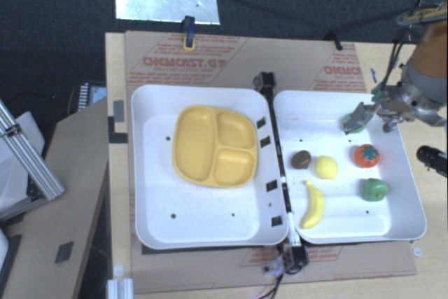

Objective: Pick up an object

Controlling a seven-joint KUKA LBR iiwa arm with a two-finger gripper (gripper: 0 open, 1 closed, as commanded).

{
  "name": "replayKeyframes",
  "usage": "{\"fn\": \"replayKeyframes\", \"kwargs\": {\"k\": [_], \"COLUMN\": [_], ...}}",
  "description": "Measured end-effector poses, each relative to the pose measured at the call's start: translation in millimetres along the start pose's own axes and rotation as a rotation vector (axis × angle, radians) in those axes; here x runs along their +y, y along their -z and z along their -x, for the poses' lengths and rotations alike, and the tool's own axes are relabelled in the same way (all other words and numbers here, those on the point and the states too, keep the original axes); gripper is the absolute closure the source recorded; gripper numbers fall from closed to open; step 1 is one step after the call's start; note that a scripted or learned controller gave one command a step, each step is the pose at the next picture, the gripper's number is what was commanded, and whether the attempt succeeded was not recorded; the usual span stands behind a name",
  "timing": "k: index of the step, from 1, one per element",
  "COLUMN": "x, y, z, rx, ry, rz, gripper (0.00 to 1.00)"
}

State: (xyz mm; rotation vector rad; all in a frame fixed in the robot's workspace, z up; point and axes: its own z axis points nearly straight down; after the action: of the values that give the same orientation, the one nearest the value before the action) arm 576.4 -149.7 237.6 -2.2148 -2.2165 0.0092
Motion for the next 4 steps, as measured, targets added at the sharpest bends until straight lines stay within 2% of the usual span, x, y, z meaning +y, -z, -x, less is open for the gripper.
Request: {"fn": "replayKeyframes", "kwargs": {"k": [1, 2, 3, 4], "x": [2.3, 10.1, 3.7, 4.4], "y": [6.3, -52.1, -111.8, -155.1], "z": [-0.3, -5.2, -6.0, -6.4], "rx": [-0.002, -0.001, -0.001, -0.001], "ry": [0.003, 0.002, 0.000, 0.000], "rz": [0.011, 0.007, 0.008, 0.008], "gripper": [0.00, 0.00, 0.00, 0.00]}}
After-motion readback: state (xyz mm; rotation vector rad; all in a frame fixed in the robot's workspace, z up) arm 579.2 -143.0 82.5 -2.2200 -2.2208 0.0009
